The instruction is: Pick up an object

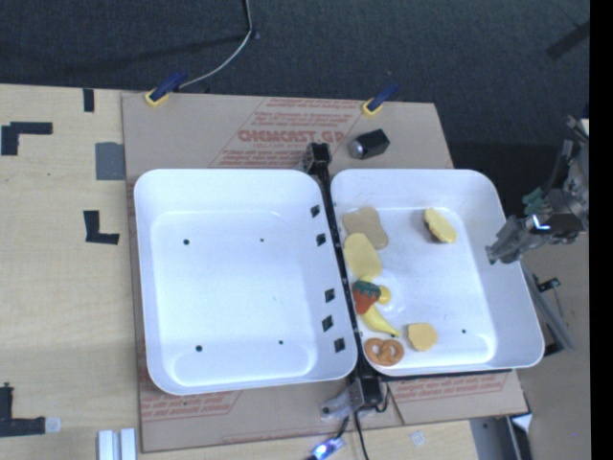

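The right bin (pixel 479 286) holds several small food-shaped objects. A tan slice (pixel 365 225) and a pale yellow piece (pixel 361 254) lie along its left wall. Below them sit a red and green strawberry (pixel 366 295), a yellow banana (pixel 381 323) and a brown pretzel (pixel 384 351). A small yellow-orange chunk (pixel 421 335) lies near the front, and a yellow wedge (pixel 440 225) lies toward the back. My gripper (pixel 504 245) hangs at the bin's right rim, away from all the objects, with nothing seen in it.
The left bin (pixel 230 286) stands beside the right one, with black clips (pixel 330 295) along the shared wall. A dark small object (pixel 370 144) rests on the cardboard behind the bins. Blue-yellow clamps (pixel 165 88) hold the board's back corners.
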Available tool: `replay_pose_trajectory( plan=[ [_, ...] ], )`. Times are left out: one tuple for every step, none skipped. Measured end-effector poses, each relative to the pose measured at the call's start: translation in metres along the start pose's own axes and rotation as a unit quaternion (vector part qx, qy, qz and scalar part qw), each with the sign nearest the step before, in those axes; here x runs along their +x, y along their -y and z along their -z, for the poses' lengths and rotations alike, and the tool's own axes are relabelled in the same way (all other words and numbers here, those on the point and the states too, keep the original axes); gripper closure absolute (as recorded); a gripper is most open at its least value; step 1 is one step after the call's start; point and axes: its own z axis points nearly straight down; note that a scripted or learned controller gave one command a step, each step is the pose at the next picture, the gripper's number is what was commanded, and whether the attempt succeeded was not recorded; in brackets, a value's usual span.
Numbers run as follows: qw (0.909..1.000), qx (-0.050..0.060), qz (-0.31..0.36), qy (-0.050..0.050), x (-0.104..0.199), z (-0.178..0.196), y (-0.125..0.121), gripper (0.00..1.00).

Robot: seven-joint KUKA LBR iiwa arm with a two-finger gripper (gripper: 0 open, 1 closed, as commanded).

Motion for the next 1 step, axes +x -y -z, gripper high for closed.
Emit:
replay_pose_trajectory(
  plan=[
    [0.9998,-0.018,0.001,0.005,0.0082,0.1775,0.0006,1.00]
  ],
)
